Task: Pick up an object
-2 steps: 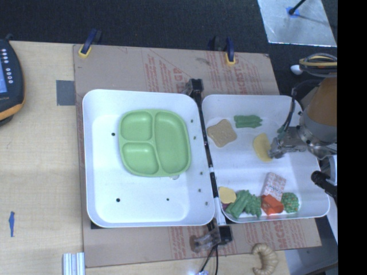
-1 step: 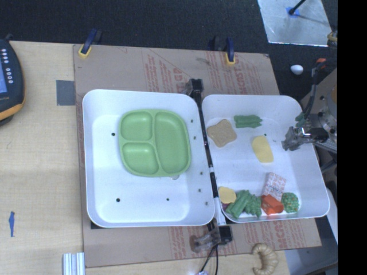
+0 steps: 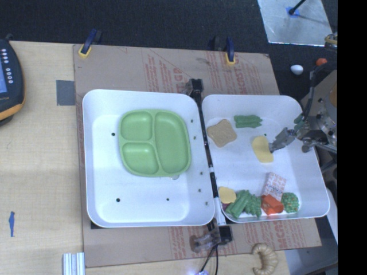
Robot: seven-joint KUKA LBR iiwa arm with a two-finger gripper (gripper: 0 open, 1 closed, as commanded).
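Note:
The right white bin (image 3: 298,105) holds several toy foods. Among them are a brown toast slice (image 3: 221,133), a green bean pod (image 3: 248,121) and a yellow piece (image 3: 262,149). Further forward lie a pink-white packet (image 3: 274,184), an orange piece (image 3: 227,195), a green vegetable bundle (image 3: 243,204), a red piece (image 3: 271,205) and a broccoli (image 3: 290,201). My gripper (image 3: 295,143) hangs over the bin's right side. Its fingers are open, the left fingertip (image 3: 275,144) lies just right of the yellow piece, and nothing is between them.
The left white bin (image 3: 97,153) carries a green divided plate (image 3: 155,143). Both bins rest on a cardboard sheet (image 3: 143,67) held by clamps. A black-and-orange pendant (image 3: 8,79) lies at the far left. A tan curled object (image 3: 265,258) sits in front of the right bin.

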